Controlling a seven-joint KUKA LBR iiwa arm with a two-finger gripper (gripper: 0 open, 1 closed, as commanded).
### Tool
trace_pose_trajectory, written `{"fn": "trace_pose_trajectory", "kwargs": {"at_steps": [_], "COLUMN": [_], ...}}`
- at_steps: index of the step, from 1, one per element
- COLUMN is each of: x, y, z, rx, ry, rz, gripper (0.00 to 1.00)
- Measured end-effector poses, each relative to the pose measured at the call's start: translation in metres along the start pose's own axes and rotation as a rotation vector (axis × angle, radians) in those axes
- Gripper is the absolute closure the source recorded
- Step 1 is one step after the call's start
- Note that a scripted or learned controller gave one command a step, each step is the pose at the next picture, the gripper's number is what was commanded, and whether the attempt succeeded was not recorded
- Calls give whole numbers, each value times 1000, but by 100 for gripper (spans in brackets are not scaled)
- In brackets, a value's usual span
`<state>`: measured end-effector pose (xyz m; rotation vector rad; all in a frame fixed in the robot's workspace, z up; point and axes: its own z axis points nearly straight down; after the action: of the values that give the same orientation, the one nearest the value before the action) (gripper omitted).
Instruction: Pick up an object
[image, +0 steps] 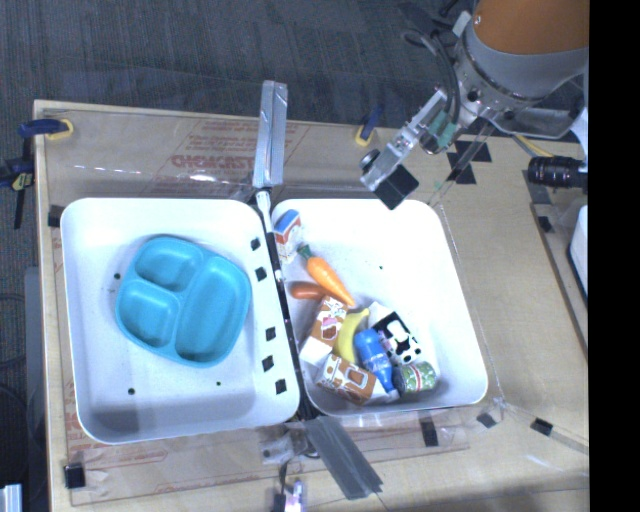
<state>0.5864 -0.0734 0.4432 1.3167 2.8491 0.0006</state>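
Two white bins sit side by side on the bench, and the action is over on the right. The arm (525, 40), grey with its orange band, comes in from the upper right, and its gripper (388, 178) hangs above the far rim of the right bin (440, 260), tilted down and to the left. Nothing sits between its tips, and from this angle I can't tell how it is set. Down in that right bin, a carrot (329, 280) lies at a slant near the dividing edge, with a small carton (287, 232) just beyond it at the far left corner. Closer to us there's a heap in the near part of the bin: a banana (351, 333), a blue bottle (372, 358), a black-and-white cow-patterned box (400, 340), a green can (418, 377) and a couple of brown cartons (346, 378), all pressed against one another. Over in the left bin (90, 250), a blue divided tray (184, 298) lies flat, well apart from the gripper.
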Motion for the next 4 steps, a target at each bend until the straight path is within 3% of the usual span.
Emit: {"fn": "trace_pose_trajectory", "kwargs": {"at_steps": [1,2,3,4], "x": [0,19,-10,-10], "y": [1,25,27,28], "z": [-11,132,196,186], "rx": [-1,4,5,6], "ry": [-1,3,3,3], "rz": [-5,5,29,26], "gripper": [100,100,100,100]}}
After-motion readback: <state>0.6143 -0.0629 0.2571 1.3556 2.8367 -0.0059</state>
